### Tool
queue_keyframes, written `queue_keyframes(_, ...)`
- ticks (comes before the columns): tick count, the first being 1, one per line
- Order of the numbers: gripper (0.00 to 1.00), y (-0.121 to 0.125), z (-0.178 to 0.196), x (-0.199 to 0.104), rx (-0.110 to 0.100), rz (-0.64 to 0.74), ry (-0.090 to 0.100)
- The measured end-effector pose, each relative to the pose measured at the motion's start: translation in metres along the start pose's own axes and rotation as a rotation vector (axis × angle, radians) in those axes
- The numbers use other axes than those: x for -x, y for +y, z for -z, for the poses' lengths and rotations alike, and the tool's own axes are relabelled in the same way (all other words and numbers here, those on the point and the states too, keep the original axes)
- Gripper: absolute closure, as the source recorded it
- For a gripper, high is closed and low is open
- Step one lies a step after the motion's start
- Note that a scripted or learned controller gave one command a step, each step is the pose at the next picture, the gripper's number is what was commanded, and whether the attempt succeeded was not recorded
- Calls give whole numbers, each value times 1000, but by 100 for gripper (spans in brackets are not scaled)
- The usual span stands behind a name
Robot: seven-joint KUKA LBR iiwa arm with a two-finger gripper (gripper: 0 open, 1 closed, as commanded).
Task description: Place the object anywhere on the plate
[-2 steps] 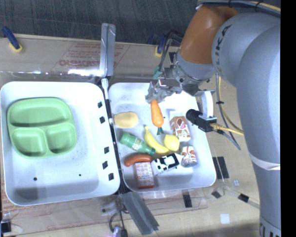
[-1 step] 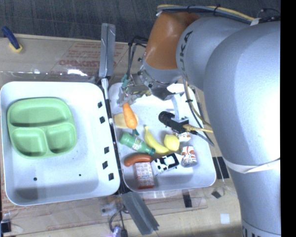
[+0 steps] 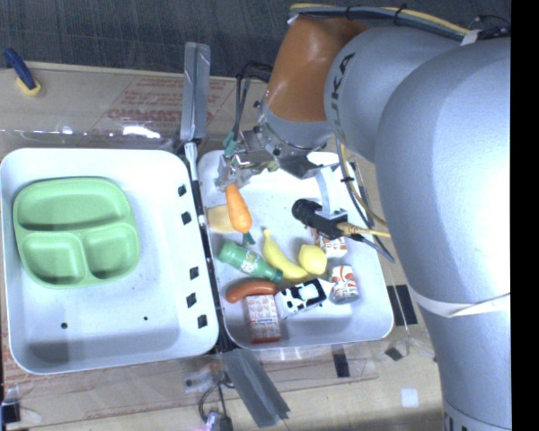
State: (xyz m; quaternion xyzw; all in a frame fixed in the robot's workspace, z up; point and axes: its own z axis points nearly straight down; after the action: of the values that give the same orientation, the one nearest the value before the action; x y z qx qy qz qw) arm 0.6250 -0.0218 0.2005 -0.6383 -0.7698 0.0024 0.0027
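The green plate (image 3: 76, 232), with three compartments, lies in the left bin (image 3: 99, 339). My gripper (image 3: 236, 164) hangs over the far left corner of the right bin (image 3: 359, 326). An orange carrot (image 3: 239, 207) lies just below it, its top end right at the gripper's tip. Whether the carrot is touched or gripped is hidden by the wrist.
Around the carrot in the right bin lie a pale yellow block (image 3: 217, 220), a green bottle (image 3: 245, 259), a banana (image 3: 283, 259), a lemon (image 3: 313, 259), a sausage (image 3: 250, 289), a red-and-white carton (image 3: 263, 317), a black-and-white pack (image 3: 304, 296) and a small can (image 3: 343, 283). The bins' shared wall (image 3: 198, 241) stands between carrot and plate.
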Motion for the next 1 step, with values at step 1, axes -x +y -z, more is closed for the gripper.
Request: queue_keyframes(1, 100, 13, -9, -64, 3, 140, -1)
